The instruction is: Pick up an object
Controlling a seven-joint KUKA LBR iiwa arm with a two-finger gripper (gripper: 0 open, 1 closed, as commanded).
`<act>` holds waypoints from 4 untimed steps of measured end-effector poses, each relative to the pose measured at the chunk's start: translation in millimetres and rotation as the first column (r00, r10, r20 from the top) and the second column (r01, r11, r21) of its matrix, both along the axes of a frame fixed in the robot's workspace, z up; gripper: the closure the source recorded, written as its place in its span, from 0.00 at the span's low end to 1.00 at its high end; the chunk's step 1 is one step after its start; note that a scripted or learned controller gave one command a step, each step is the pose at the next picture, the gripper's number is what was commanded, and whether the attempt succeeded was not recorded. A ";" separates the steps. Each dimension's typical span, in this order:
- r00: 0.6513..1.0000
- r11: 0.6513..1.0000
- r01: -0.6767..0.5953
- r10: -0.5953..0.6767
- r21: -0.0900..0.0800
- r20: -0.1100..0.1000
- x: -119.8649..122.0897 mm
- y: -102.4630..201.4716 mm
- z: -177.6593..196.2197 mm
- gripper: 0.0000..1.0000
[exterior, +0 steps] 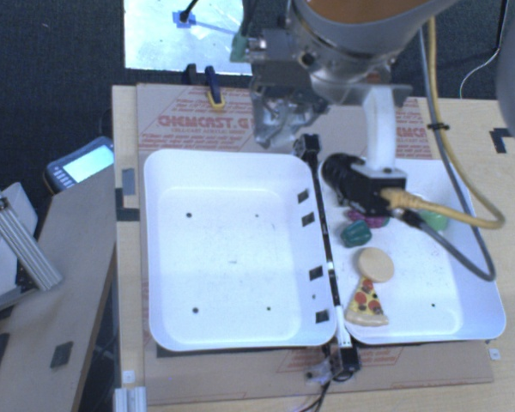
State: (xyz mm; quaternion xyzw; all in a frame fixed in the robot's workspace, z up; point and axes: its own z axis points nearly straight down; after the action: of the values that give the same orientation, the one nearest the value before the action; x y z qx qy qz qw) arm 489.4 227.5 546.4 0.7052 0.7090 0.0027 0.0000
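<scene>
Above the far edge of the 2 bins, close to the seam where they meet, hangs the end effector (276, 129). It sits over the printed cardboard sheet (189, 123) rather than over either bin floor. Its metal tip is blurred and partly in shadow, so I cannot tell whether it is open or closed, and nothing is seen in its hold.

All 5 small objects lie in the right bin (451, 294), in its left half, well apart from the end effector. Nearest to it is a purple piece (376, 221), partly hidden by the arm's own fittings, with a teal piece (355, 234) touching or just beside it on the seam side. A green piece (435, 221) lies further right. Toward the near rim comes a round tan disc (377, 264). Just beyond that is a pizza slice (366, 304), which lies flat with its long axis running far to near. Its tip points at the disc, its crust faces the near rim, and it sits close to the dividing wall.

The left bin (232, 260) adjoins it, with black clips (308, 221) spaced along the shared rim. On the desk (472, 136), a blue and yellow clamp (213, 88) grips the cardboard's far edge. A device with a lit screen (81, 166) rests off to the left.
</scene>
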 end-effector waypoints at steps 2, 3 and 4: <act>1.000 1.000 0.001 -0.001 -0.003 -0.003 3.7 6.4 -11.6 0.00; 1.000 1.000 0.000 0.000 -0.001 0.000 3.9 6.6 0.0 1.00; 1.000 1.000 -0.001 0.001 -0.002 -0.001 3.9 6.6 -0.5 0.00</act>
State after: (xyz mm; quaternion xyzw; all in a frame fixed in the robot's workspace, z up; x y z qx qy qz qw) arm 493.3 234.1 546.0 0.7050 0.7092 0.0017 0.0002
